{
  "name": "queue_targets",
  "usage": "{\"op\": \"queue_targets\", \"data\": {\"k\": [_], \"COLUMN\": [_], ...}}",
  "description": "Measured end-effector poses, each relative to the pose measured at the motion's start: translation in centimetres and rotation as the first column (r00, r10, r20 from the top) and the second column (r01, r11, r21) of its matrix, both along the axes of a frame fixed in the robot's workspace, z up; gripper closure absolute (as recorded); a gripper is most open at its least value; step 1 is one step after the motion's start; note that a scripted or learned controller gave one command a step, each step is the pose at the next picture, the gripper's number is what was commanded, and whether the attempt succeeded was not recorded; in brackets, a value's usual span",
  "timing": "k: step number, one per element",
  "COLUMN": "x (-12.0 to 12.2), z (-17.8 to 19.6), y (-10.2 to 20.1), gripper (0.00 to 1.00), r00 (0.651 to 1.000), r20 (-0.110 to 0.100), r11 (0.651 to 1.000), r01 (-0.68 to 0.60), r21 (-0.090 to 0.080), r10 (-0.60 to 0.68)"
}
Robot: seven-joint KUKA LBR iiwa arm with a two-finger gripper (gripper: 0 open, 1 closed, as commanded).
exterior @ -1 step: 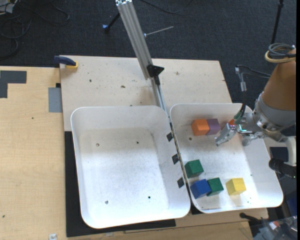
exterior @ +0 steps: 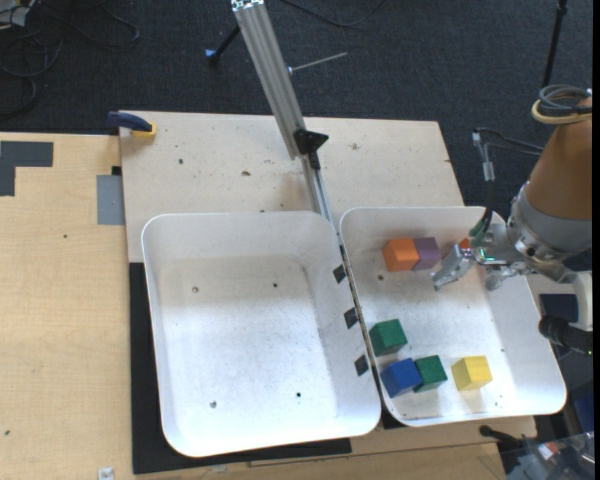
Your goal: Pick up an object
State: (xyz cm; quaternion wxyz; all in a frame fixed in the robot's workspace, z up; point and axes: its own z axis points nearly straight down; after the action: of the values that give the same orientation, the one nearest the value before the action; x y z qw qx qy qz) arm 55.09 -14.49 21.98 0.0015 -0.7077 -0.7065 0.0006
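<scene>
Two metal fingers of the gripper (exterior: 470, 266) stand apart, holding nothing, we note, just right of the small purple cube (exterior: 427, 252) beside the orange cube (exterior: 401, 254). Grey arm (exterior: 555, 203) reaches in low over the right white bin (exterior: 520, 404).

Left bin (exterior: 180, 268): floor bare, wide open for descent. Right bin (exterior: 520, 393): orange block (exterior: 401, 254) and purple block (exterior: 427, 252) touching near far edge; gripper (exterior: 470, 268) just beside them. Green block (exterior: 388, 336), blue block (exterior: 401, 376), second green block (exterior: 431, 371), yellow block (exterior: 471, 372) crowd near edge; middle strip free. Slanted metal post (exterior: 280, 93) blocks shared far rim.
</scene>
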Motion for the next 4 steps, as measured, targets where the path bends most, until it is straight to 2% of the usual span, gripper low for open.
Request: {"op": "queue_targets", "data": {"k": [1, 2, 3, 4], "x": [0.1, -0.1, -0.1, -0.1], "z": [-4.4, -10.9, -12.8, -11.8], "y": [0.0, 0.2, 0.3, 0.2], "gripper": [0.00, 0.00, 0.00, 1.00], "r00": [1.000, 1.000, 1.000, 1.000], "r20": [-0.005, -0.007, 0.001, 0.000], "r11": [1.000, 1.000, 1.000, 1.000], "r01": [-0.001, -0.001, 0.001, 0.009], "r21": [0.001, 0.002, 0.000, 0.001], "r10": [0.001, 0.001, -0.001, -0.009]}}
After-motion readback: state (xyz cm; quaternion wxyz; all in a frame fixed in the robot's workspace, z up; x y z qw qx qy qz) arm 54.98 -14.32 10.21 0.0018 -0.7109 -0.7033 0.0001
